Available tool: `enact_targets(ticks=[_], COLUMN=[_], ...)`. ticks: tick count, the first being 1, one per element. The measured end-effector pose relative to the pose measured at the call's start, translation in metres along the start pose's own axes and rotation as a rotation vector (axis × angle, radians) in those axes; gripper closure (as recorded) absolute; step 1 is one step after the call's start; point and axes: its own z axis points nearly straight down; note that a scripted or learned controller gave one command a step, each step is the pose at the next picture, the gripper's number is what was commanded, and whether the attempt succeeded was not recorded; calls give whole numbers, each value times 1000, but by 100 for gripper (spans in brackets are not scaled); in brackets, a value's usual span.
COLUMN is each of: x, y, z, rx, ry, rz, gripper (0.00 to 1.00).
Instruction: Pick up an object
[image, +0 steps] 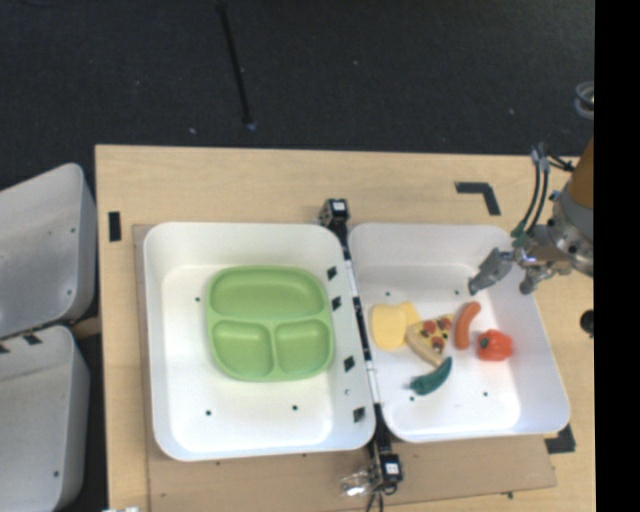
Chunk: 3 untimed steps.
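Observation:
The right bin (500, 410) holds several toy foods. A yellow cheese wedge (391, 323) lies beside a pizza slice (431, 339). An orange-red sausage (466, 324) and a red tomato (494, 345) sit to their right. A green pepper (432, 378) lies nearer the front. My gripper (508, 275) hovers over the bin's back right part, above and just behind the sausage and tomato. Its two fingers stand apart, open, with nothing between them.
The left bin (175, 400) bears a green three-section plate (270, 322). A divider with black clips (352, 310) runs between the bins. The arm's wrist (570, 235) comes in from the right edge. Tan bench top (250, 185) surrounds both bins.

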Motion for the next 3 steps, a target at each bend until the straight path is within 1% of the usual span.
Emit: enact_targets(ticks=[1, 2, 3], x=[1, -2, -3], y=[2, -2, -4], z=[-7, 55, 98], rx=[-12, -7, -10], ry=[-3, -2, -3], rz=[-3, -2, -1], gripper=[0, 0, 0])
